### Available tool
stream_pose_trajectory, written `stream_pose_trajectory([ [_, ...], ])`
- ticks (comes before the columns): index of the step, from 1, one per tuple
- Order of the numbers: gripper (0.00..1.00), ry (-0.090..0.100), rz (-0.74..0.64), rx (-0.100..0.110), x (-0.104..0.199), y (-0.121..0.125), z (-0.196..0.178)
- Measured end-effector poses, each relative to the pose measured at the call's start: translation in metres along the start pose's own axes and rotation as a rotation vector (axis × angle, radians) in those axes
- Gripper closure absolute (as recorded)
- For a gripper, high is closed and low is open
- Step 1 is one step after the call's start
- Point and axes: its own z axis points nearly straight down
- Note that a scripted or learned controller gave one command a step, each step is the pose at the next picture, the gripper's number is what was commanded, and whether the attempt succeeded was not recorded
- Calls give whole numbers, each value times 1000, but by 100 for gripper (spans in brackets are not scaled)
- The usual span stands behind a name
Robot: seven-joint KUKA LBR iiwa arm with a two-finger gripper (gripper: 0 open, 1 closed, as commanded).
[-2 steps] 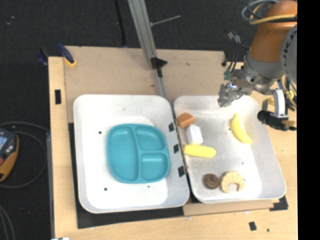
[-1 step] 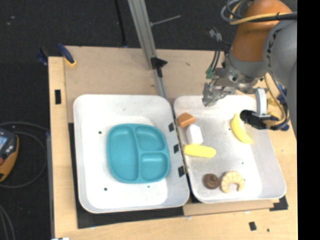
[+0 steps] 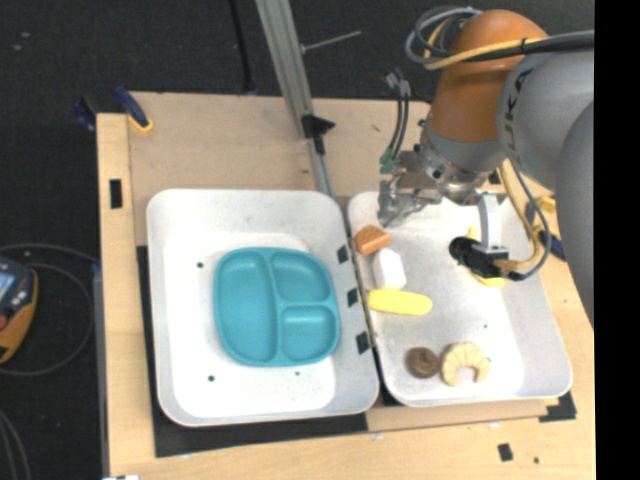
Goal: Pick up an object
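Camera view shows the right bin (image 3: 540, 353) with my gripper (image 3: 392, 208) at its far left corner, above an orange block (image 3: 372, 238); whether it is wide or narrow I cannot tell. I worry a descent clips the bin wall, or nudges the block against the white piece (image 3: 388, 267) just beside it.

Two bins sit side by side on the tabletop (image 3: 230, 143). Left bin (image 3: 180, 368): divided plate (image 3: 277, 305) at centre. Right bin (image 3: 530, 353): block (image 3: 372, 239), eraser (image 3: 389, 268), banana (image 3: 400, 302) along left wall; two pastries (image 3: 449, 363) nearer front.
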Motion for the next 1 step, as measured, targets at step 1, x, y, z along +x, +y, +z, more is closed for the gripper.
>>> stream_pose_trajectory([
  [1,100,1,-2,-2,56,-7,-10],
])
